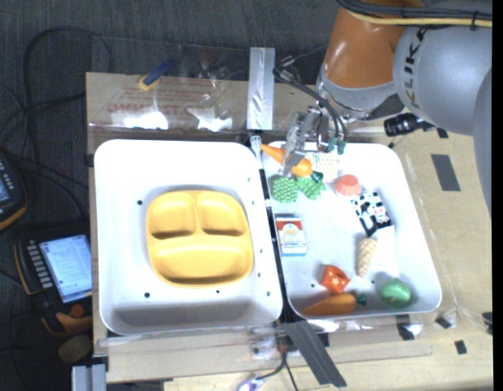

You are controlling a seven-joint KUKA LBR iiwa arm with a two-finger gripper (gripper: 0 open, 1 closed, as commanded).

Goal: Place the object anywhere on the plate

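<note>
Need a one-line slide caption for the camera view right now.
Claw over toys at the right bin's far left corner; yellow plate waits in the left bin.

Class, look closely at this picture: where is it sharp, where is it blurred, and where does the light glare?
Camera view: the yellow plate and the toys in the right bin are fairly sharp; the tool is soft and hard to make out; the white bins look bright with mild glare on the rims; crumpled clear plastic behind them catches highlights.

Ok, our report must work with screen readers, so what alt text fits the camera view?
A robot hand hangs over the far corner of the right bin, above small toy foods. A yellow plate with compartments sits in the left bin.
</note>
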